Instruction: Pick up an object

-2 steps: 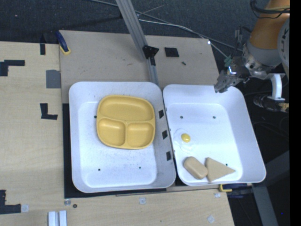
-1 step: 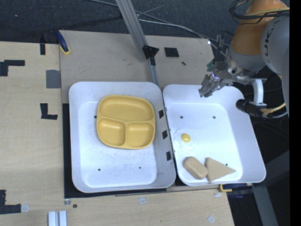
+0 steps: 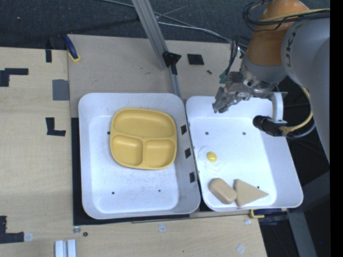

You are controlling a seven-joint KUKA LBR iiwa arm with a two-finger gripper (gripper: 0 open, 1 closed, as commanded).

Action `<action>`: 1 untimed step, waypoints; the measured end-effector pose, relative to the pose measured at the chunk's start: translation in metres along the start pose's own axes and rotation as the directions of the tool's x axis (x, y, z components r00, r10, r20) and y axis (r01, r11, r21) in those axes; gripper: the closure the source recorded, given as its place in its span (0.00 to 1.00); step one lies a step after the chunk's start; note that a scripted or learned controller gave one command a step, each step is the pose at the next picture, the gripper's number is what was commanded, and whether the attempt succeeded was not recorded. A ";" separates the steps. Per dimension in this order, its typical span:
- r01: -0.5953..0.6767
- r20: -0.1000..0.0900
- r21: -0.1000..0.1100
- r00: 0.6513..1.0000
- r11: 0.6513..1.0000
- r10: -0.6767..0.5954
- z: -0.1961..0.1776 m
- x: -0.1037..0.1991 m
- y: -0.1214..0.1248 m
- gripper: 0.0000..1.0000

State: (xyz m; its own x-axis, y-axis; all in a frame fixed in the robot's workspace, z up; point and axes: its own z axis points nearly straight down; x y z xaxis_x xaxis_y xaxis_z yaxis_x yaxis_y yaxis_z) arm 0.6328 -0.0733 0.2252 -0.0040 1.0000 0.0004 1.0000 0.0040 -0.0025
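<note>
We find no readable text, label, brand, number or sign anywhere; the dark marks on the bench (image 3: pixel 32 143) carry no lettering

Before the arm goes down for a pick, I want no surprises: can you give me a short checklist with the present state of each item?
1. Gripper above the right bin, near its far edge: ok.
2. Something to pick in that bin: ok; a small yellow piece, a tan rounded block and a tan wedge.
3. Gripper over one of them: not ok; all lie nearer the front.
4. Block and wedge apart: not ok; they touch.
5. Yellow piece free of neighbours: ok.
6. Yellow divided plate lies in the left bin, out of the way: ok.
</note>
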 end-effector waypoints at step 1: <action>0.002 -0.001 0.000 1.000 1.000 -0.002 -0.009 0.051 -0.015 1.00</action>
State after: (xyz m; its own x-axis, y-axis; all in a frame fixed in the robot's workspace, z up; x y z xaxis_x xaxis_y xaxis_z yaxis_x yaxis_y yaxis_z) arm 0.6174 -0.0227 0.2347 -0.0058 1.0000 0.0018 1.0000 0.0059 -0.0021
